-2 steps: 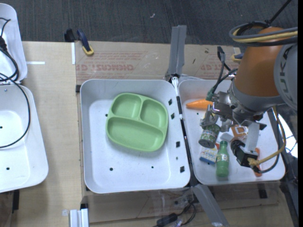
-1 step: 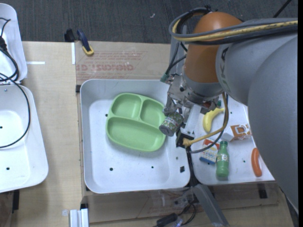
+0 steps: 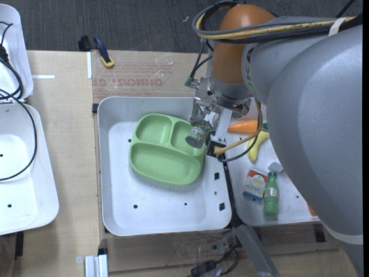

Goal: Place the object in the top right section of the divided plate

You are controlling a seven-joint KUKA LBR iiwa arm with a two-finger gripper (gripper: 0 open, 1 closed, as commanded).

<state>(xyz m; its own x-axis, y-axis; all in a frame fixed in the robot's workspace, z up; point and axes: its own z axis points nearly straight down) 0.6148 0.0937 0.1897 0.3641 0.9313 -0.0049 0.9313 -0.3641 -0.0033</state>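
Camera view: we see the claw [image 3: 203, 133] grasping a small can [image 3: 196, 136] over the plate [image 3: 164, 165] at 2 o'clock; release left.

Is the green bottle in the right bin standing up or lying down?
Lying down: the green bottle lies flat on the right bin floor, cap end toward the bin's back, beside a small carton.

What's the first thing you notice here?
The big grey arm with its orange band fills the right side, its tool hanging over the right edge of the green divided plate in the left bin. In the right bin lie a green bottle, a small carton and a banana.
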